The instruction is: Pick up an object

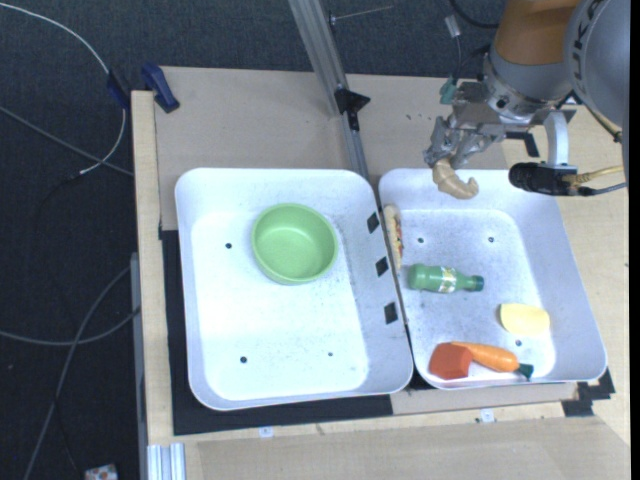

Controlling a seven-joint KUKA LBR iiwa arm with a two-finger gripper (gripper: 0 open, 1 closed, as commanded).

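though the arm is cropped, the gripper (452, 164) grips a tan object (454, 182) (shape unclear).

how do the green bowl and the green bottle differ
The bowl is pale green, round and sits upright and open in the left bin. The bottle is darker green, slim and lies on its side in the right bin. The bowl looks clearly wider. Both are green and lie apart from the gripper.
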